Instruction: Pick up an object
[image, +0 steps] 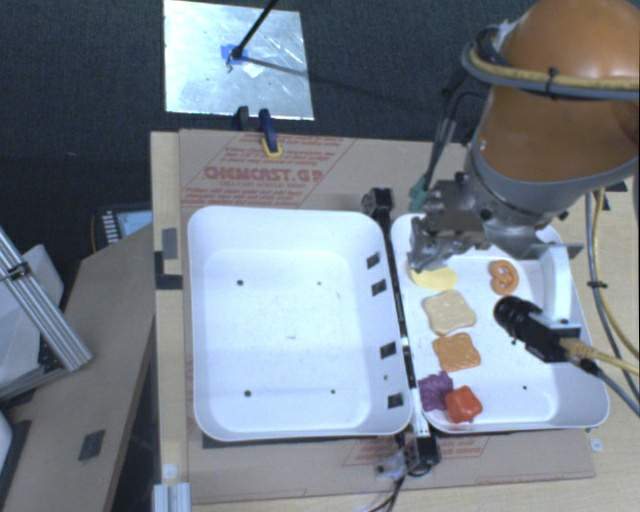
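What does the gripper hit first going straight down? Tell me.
Probably the yellow piece: the gripper hangs right over its upper edge in the right bin. Depth is unclear from this one slanted view.

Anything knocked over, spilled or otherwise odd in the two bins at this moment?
Nothing stands out. The toy foods lie inside the right bin: yellow piece, pretzel, toast slices, purple piece, red piece. The end effector hangs above the yellow piece.

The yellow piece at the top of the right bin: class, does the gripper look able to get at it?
Probably yes: the gripper hangs just above the yellow piece, whose upper edge it covers, with nothing lying between them.
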